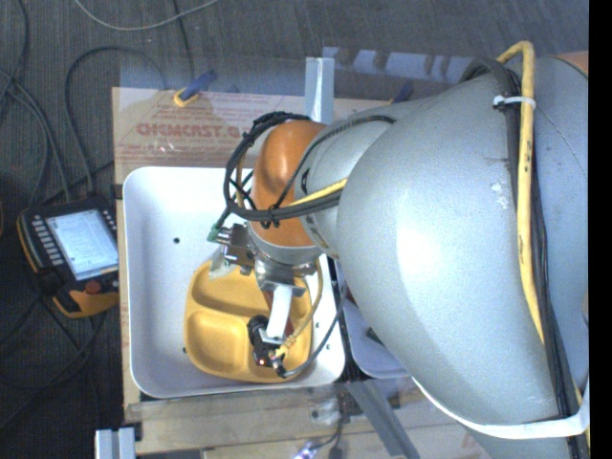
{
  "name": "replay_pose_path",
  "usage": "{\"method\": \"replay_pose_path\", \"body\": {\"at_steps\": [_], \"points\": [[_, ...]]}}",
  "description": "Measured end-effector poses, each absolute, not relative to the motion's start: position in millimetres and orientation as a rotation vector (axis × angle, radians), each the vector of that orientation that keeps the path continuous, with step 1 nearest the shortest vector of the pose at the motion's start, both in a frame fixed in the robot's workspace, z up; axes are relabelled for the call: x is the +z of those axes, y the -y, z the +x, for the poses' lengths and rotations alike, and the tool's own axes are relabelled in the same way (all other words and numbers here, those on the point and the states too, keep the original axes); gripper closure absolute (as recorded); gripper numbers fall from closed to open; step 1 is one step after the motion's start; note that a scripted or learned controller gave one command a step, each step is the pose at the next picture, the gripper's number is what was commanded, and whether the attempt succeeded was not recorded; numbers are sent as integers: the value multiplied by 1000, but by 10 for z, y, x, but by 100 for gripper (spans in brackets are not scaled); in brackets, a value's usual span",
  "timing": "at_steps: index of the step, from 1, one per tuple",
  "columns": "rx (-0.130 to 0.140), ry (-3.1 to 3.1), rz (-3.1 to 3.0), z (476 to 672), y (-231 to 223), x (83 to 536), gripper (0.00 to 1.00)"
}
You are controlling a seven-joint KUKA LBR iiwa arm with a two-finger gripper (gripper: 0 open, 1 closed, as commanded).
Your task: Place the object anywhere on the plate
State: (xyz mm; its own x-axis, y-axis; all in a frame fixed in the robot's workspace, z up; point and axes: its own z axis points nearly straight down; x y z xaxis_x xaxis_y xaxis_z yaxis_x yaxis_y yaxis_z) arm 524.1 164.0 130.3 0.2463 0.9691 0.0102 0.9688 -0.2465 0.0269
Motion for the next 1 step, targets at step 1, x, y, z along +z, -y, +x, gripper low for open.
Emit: {"method": "replay_pose_path", "body": {"at_steps": [1], "points": [[-8,-2309,2127,6164,-1323,2541,0]]}}
